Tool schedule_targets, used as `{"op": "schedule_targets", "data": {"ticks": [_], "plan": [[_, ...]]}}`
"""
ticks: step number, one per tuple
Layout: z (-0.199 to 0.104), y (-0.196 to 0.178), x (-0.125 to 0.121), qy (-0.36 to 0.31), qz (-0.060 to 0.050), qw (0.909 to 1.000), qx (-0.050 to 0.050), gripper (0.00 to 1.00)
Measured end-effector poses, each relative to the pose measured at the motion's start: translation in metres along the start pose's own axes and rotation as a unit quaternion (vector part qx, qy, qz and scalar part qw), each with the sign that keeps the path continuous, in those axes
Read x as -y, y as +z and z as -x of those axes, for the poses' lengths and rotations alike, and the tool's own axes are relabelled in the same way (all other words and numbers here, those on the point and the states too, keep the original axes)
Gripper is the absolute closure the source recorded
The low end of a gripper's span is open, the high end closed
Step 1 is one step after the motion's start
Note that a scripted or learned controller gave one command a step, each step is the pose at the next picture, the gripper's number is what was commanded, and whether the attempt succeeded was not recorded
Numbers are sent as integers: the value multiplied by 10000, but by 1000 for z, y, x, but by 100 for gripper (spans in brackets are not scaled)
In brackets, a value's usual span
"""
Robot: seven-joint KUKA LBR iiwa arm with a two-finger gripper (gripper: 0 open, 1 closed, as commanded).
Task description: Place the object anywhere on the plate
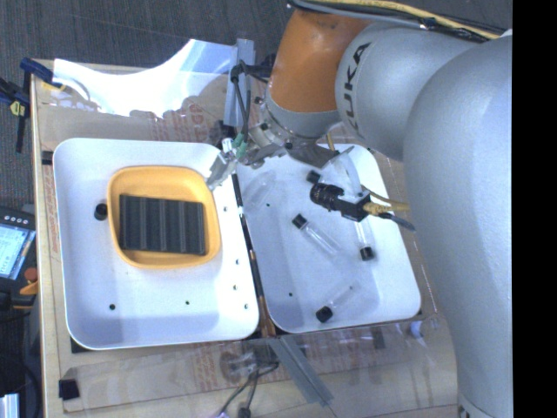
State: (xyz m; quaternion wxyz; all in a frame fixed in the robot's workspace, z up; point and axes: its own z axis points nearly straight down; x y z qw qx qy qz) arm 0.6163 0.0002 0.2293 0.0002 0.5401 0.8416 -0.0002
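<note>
Bench (174,355); "KUKA" on arm (452,103)

We see both bins as smooth white plastic, left bin (87,312) w/ a soft sheen, right bin (396,294) glossier. Plate (130,190) looks like glossy yellow plastic, its ribbed insert (165,223) dark & matt. Vials (315,233) read as clear glass or plastic w/ black caps. Arm (435,103) is matt grey, its orange band (318,50) satin. Bench (174,120) looks worn & rough.
</note>
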Motion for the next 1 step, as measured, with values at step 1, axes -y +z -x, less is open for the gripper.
{"op": "schedule_targets", "data": {"ticks": [1], "plan": [[-38,-25,0,175,-8,9998,5,0]]}}
